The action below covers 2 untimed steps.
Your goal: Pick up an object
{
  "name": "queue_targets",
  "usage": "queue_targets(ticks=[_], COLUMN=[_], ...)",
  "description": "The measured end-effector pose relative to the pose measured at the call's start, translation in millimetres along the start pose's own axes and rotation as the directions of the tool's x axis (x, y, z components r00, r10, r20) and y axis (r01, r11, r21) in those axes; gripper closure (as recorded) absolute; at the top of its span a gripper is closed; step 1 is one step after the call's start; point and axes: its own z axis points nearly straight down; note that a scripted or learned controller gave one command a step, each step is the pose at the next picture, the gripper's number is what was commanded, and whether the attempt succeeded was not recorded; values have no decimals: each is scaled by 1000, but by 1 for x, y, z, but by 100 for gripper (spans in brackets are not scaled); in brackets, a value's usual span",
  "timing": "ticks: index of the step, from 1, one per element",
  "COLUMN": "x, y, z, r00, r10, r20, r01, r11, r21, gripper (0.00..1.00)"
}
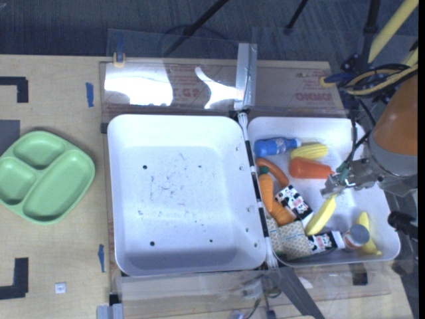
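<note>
The right bin [312, 121] holds a pile of toy food: a blue bottle [275, 145], a yellow corn cob [309, 151], a red-orange piece [309, 169], two orange carrots [273, 195], a black-and-white cow-print item [293, 201], a yellow banana [323, 215], a small carton [323, 242] and a yellow item with a grey cap [360, 233]. My gripper [339, 180] reaches in from the right. It sits just above the banana's upper end, right of the red-orange piece. Nothing is visibly held in it.
The left bin [179, 191] is bare white with faint scuffs. A green divided plate [43, 176] lies on the bench far left. A patterned cloth [292, 242] lies at the right bin's front. A clear wall [172, 78] stands behind the bins.
</note>
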Motion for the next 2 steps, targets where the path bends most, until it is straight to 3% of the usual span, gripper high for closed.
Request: queue_targets(ticks=[1,2], x=[53,36], y=[38,97], z=[-31,-64], r00=[949,915], r10=[314,404], r20=[0,1], r01=[-314,-404], r11=[949,915], r21=[1,1], gripper=[100,100])
